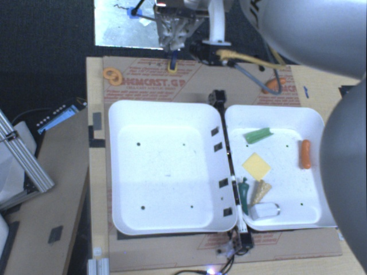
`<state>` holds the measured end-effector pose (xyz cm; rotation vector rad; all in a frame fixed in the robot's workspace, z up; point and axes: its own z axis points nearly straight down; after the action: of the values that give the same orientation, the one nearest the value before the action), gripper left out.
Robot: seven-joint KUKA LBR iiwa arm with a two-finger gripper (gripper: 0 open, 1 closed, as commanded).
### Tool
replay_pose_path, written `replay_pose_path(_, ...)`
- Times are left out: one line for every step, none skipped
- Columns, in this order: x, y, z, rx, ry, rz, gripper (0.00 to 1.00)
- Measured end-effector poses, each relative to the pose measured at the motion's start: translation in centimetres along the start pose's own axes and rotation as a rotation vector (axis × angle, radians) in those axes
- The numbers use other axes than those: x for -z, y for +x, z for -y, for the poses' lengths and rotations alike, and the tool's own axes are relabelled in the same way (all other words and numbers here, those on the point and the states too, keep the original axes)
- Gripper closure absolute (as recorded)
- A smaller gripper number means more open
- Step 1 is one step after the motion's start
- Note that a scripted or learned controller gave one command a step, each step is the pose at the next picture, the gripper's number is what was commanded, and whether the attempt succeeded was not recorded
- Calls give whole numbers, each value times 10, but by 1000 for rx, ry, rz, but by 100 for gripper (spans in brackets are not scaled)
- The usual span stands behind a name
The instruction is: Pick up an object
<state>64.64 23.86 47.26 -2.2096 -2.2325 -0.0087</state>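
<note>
My gripper (172, 50) hangs high over the cardboard behind the left bin (166, 171), its fingers drawn together to a point. A small yellow piece (172, 67) shows just under the tips; I cannot tell whether it is held or lies on the cardboard. The right bin (287, 211) holds a green strip (258, 135), a yellow square (256, 166), an orange stick (305, 154), a dark green item (244, 193), a tan cone (261, 190) and a white block (265, 211).
An orange ring (113, 76) lies on the cardboard at the back left, and another orange item (274, 85) at the back right beside the arm's cables (246, 59). An aluminium rail (23, 159) stands off the bench at the left.
</note>
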Motion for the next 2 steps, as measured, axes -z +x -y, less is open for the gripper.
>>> replay_pose_path(26, -5, -17, -5, -2, 3, 100)
replay_pose_path(57, -4, 0, -4, -1, 2, 100)
